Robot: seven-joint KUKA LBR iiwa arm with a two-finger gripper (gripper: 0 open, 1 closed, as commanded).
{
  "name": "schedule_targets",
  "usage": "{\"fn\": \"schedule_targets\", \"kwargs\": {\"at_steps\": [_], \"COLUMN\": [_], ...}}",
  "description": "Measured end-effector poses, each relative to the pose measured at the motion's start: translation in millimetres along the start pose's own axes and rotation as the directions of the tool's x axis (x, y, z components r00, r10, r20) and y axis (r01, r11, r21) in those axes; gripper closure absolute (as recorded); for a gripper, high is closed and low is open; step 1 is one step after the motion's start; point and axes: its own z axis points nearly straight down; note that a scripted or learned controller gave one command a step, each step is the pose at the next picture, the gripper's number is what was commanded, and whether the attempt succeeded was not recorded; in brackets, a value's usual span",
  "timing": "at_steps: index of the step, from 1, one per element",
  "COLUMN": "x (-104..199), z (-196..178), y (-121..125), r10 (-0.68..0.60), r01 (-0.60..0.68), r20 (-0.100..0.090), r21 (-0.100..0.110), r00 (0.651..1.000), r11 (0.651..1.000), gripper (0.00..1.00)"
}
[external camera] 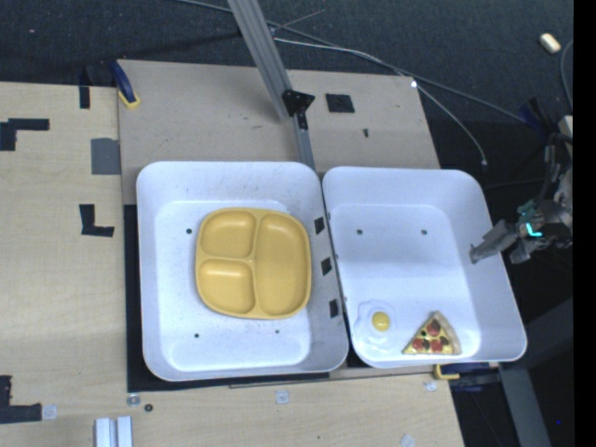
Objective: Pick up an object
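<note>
In the right bin (410, 203), near its front edge, lie a toy fried egg (376, 323) and a toy pizza slice (433, 336), side by side. A yellow divided plate (253, 263) rests in the middle of the left bin (168, 250). My gripper (494, 254) hovers at the right rim of the right bin, well behind and to the right of the pizza slice. Its fingers (486, 247) are spread open with nothing between them.
A metal pole (270, 54) slants across the bench behind the bins. Cables run over the dark floor at the back and right. The bins touch along their inner walls, with small black clips (328, 266) between them.
</note>
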Motion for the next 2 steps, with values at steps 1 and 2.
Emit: {"fn": "schedule_targets", "kwargs": {"at_steps": [1,2], "x": [0,-1], "z": [-1,60], "y": [0,-8], "r10": [0.000,0.001], "r01": [0.000,-0.001], "r20": [0.001,-0.001], "r21": [-0.002,0.003], "r00": [1.000,1.000], "r11": [1.000,1.000], "gripper": [0.00,0.00]}}
